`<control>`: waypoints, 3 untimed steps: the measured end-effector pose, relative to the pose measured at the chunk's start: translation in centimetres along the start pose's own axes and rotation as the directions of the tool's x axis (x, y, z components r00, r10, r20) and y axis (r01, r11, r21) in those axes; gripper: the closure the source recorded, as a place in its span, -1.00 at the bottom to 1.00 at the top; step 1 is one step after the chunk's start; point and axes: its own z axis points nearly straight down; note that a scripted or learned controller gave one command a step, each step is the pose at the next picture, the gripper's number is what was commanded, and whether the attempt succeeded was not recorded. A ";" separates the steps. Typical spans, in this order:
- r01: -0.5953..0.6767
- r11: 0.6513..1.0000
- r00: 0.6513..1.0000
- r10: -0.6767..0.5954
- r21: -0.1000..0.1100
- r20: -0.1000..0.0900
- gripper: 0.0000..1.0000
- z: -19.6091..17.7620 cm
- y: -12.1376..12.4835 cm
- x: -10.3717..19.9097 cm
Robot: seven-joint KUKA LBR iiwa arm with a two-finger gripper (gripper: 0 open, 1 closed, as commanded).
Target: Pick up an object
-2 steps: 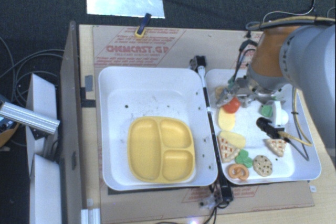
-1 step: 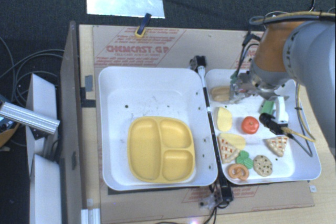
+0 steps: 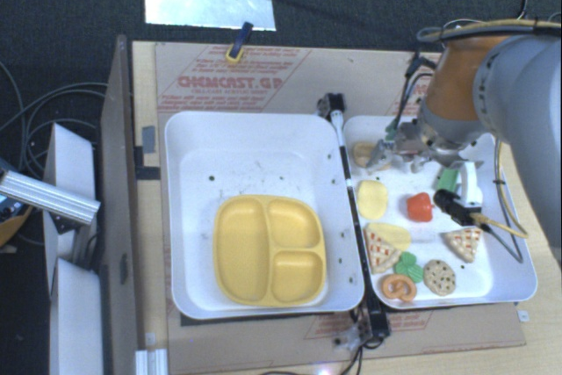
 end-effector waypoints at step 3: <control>-0.002 1.000 1.000 0.002 0.001 0.000 -1.00 0.3 -5.0 -3.2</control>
